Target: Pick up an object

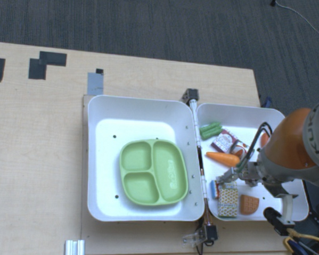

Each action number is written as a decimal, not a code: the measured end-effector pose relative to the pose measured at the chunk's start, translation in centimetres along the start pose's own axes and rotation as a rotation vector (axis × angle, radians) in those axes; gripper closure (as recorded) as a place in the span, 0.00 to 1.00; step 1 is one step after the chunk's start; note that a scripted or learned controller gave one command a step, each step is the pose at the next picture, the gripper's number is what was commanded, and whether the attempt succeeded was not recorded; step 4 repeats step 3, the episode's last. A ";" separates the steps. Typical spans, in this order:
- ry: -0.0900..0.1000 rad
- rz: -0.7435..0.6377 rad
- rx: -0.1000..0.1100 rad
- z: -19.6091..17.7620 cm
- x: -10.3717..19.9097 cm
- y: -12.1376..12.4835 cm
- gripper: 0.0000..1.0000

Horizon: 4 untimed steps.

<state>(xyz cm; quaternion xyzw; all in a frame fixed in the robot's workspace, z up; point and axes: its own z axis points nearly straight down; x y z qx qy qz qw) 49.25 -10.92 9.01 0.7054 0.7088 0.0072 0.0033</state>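
Two shallow white bins: left bin holds a pale green three-compartment plastic plate; right bin holds the clutter. Grey arm's gripper hangs over it, claw state: cannot tell. Nearest pick: the orange plastic carrot, just beside. Descend centred, since a speckled box, brown biscuit and green pod crowd close.

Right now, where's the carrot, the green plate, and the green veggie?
carrot (222, 158), camera view, middle of its orange body.
green plate (170, 170), camera view, floor of its long right compartment.
green veggie (210, 129), camera view, its middle.
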 end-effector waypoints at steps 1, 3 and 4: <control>-0.001 -0.004 -0.010 -1.3 0.0 0.3 1.00; 0.002 -0.007 -0.012 -2.4 0.2 0.5 1.00; 0.002 -0.007 -0.012 -2.4 0.2 0.5 1.00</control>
